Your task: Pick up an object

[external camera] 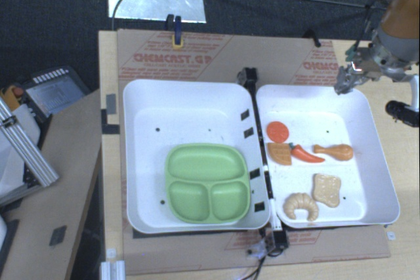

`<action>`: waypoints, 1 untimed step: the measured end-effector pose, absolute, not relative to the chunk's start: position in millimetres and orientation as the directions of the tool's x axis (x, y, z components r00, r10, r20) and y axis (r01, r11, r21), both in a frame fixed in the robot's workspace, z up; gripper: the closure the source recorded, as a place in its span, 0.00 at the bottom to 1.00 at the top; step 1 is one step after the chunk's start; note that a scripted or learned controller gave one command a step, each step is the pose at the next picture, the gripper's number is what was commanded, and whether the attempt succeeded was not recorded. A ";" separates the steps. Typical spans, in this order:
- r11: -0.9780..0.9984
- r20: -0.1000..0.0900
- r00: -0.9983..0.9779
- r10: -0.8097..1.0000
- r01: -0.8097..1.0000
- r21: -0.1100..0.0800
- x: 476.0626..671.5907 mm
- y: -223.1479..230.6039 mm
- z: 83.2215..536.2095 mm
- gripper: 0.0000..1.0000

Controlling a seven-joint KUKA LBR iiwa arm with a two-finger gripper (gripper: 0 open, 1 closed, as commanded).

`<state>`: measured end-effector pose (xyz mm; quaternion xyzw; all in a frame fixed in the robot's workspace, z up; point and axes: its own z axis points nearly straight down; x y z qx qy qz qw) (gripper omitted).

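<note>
End effector [344, 84] over right bin's [374, 134] far rim, grip state unclear; croissant [301, 205], toast [326, 189], drumstick [334, 152] lie unobstructed.

Both bins white — left bin [141, 115], right bin [367, 124]. Divided plate [207, 181] pale green. Tomato slice [277, 132] red; chilli pepper [304, 153] red-orange with green stem. Drumstick [335, 152], croissant [301, 206] and toast [326, 189] tan. Cardboard sheet [216, 52] beige — red lettering.

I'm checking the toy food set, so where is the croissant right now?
The croissant lies in the right bin, at its near left corner by the divider. The toast slice sits just to its right, and the green tray is in the other bin.
</note>
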<state>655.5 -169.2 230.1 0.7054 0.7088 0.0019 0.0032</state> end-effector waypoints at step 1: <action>0.009 0.002 -0.009 1.000 1.000 0.000 637.9 -110.2 224.0 1.00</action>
